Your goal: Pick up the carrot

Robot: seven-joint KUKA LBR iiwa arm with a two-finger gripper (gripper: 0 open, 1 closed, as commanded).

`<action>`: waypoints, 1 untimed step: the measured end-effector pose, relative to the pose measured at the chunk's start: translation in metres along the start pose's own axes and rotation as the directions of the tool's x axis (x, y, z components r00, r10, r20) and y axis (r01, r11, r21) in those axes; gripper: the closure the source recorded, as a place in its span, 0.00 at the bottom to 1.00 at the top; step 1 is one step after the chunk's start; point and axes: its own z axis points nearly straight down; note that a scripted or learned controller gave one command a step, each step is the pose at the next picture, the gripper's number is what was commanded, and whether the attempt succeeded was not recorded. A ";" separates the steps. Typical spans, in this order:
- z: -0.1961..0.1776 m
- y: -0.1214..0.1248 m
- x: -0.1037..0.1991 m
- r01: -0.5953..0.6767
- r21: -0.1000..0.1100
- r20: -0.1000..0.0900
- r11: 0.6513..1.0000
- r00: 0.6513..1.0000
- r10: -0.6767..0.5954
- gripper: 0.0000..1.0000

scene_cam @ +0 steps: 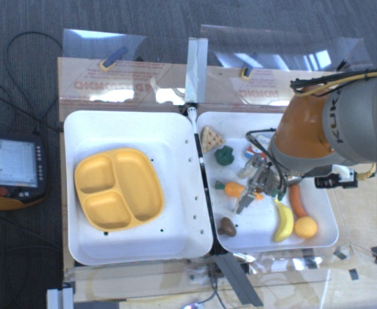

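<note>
The carrot (233, 188) is a small orange toy with a green top, lying in the left half of the right bin (266, 240). My gripper (247, 188) is low over the carrot's right end. One grey finger (246, 171) stands just behind the carrot and the other (243, 203) just in front of it. The fingers look spread, with the carrot lying between them on the bin floor. The wrist covers the carrot's right part.
The right bin also holds a pizza slice (211, 137), a green broccoli (224, 155), a brown piece (227, 226), a banana (283, 221), an orange (305, 227) and a red sausage (296, 200). A yellow divided plate (118, 188) lies in the left bin.
</note>
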 end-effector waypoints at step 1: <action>-0.001 0.011 0.007 -0.205 0.002 0.009 0.979 0.979 0.205 0.00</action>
